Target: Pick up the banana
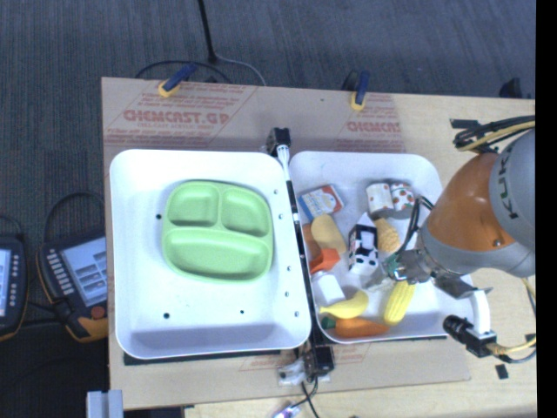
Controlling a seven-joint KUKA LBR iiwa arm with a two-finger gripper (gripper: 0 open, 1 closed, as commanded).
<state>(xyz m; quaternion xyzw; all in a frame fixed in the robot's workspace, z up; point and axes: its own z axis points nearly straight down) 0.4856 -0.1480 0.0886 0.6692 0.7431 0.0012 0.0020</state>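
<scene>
The banana (pixel 345 306) is small and yellow. It lies near the front edge of the right bin (pixel 426 168), just above an orange carrot (pixel 359 327) and left of a corn cob (pixel 399 300). My gripper (pixel 396 270) reaches in from the right, low over the bin's middle. It is above the corn cob and right of a black-and-white cow toy (pixel 364 244), roughly a banana's length up and right of the banana. The grey wrist with its orange band (pixel 466 207) hides the bin's right side.
The right bin is crowded: a milk carton (pixel 319 201), a can (pixel 380 197), a tan piece (pixel 324 230), an orange piece (pixel 324 258) and a white block (pixel 329 286). A green divided plate (pixel 218 231) lies in the left bin (pixel 139 320).
</scene>
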